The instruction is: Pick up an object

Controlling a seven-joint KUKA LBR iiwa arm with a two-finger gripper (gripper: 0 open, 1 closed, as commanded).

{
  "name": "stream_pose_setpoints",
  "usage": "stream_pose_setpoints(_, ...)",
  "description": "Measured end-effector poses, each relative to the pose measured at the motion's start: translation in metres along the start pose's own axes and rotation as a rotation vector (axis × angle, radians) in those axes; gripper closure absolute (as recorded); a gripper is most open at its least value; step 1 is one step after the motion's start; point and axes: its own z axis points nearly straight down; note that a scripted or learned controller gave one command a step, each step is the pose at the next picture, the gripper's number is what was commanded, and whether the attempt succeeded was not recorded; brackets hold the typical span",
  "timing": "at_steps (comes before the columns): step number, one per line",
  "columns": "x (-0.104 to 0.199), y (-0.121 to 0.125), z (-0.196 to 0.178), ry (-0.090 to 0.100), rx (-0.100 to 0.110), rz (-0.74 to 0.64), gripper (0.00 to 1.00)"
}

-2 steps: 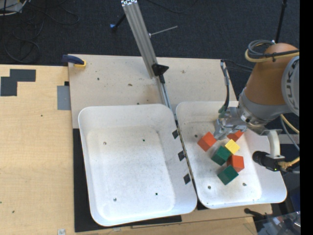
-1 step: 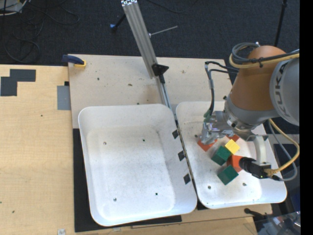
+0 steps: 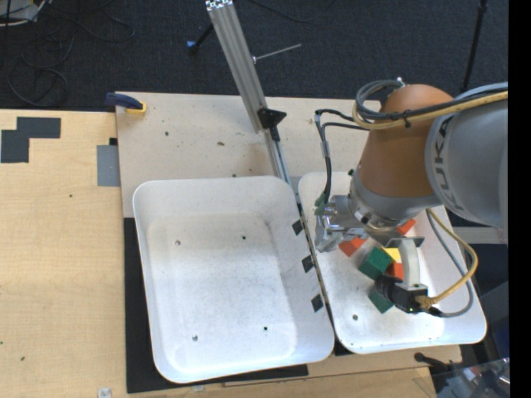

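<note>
My gripper (image 3: 330,232) hangs below the grey and orange wrist, low over the left part of the right bin (image 3: 448,332). Just to its right lies a small heap of blocks: an orange-red block (image 3: 353,244), a green block (image 3: 376,262), a yellow piece (image 3: 395,259) and a dark green block (image 3: 381,302) nearer the front. A red piece (image 3: 406,227) peeks out under the wrist. The arm's bulk hides the bin's back part and some of the heap. Nothing shows held in the gripper.
The left bin (image 3: 166,214) sits alongside, its wall meeting the right bin near black clips (image 3: 308,263). A slanted aluminium post (image 3: 242,65) rises behind the bins. A black cable plug (image 3: 408,295) hangs over the blocks.
</note>
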Motion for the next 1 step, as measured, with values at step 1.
stream_pose_setpoints(1, 0.0439, -0.0312, -0.0027, 0.000, 0.001, -0.001, 1.00)
